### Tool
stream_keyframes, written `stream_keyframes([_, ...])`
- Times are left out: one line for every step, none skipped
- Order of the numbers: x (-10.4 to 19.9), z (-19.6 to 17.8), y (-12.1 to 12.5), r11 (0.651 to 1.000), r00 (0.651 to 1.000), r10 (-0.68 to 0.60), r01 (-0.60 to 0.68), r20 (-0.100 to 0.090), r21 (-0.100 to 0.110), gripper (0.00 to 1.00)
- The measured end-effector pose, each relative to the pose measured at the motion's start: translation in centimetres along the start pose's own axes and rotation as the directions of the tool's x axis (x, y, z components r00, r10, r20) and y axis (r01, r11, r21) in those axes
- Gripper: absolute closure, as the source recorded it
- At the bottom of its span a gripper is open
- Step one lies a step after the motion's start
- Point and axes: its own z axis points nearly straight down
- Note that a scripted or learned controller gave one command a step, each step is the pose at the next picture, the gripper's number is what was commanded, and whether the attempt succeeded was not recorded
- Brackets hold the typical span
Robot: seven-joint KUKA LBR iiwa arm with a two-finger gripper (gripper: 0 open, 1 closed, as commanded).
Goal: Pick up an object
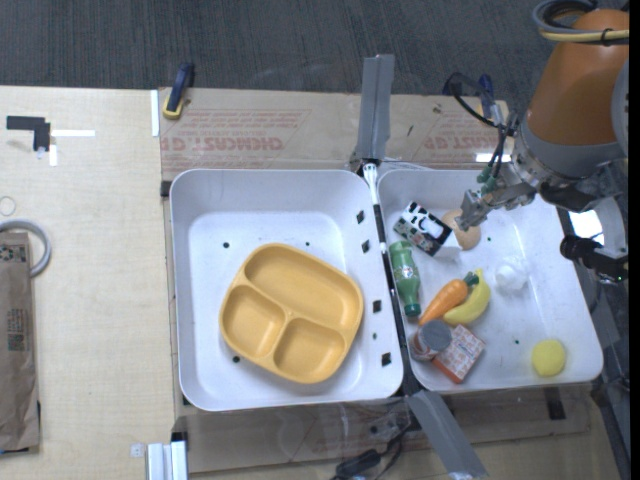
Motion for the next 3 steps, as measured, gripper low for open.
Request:
stream_keyframes([9.8,-5.7,-1.4,0.913,0.913,-0.407,0.407,0.002,-0.002,1.00])
stream_keyframes([13.6,-4.8,-4.6,0.944,0.944,-0.329,0.329,0.001,0.000,1.00])
stream_keyframes([7.7,-6.3,-2.6,0.929,0.929,-0.370,0.370,0.002,-0.002,1.00])
